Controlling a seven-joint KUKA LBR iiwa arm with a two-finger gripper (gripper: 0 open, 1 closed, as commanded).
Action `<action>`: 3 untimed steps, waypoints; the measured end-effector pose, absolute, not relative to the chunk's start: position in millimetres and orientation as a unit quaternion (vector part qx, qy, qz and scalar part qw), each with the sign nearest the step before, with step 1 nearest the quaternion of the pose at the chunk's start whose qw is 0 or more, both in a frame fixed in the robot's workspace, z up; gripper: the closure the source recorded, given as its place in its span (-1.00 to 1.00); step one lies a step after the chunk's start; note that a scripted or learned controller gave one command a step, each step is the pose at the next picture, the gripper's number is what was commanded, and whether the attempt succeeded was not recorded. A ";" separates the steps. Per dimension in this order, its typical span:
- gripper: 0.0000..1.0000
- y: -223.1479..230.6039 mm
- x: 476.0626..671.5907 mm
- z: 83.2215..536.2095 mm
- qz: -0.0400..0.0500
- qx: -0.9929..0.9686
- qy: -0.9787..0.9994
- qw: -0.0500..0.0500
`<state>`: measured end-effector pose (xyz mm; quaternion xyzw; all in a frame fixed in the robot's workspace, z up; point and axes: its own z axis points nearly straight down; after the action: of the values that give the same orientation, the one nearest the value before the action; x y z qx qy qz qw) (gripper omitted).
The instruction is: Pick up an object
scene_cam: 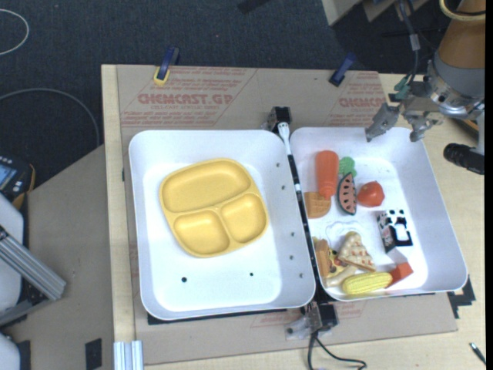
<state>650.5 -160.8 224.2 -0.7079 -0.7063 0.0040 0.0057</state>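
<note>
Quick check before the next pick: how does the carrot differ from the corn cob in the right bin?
The carrot is orange-red with a green top; the corn cob is yellow. The carrot lies lengthwise along the bin near its far left part; the corn cob lies crosswise at the near edge. The carrot has bare floor on its left; the corn cob is crowded against other toy foods. Both are elongated toy foods lying flat in the right bin.

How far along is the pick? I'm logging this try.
Done: nothing lifted; the carrot, tomato and corn all lie in the right bin. In hand: the open pincer hangs over that bin's far rim, holding nothing. Left: descend, grasp, lift.
</note>
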 end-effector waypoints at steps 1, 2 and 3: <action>-1.00 -160.7 653.2 231.6 0.000 -0.707 -0.707 0.000; -1.00 -162.8 650.8 188.6 0.002 -0.707 -0.707 0.002; -1.00 -165.9 658.4 130.9 0.002 -0.707 -0.707 0.003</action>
<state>658.4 -165.9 130.9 -0.7068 -0.7074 0.0020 0.0029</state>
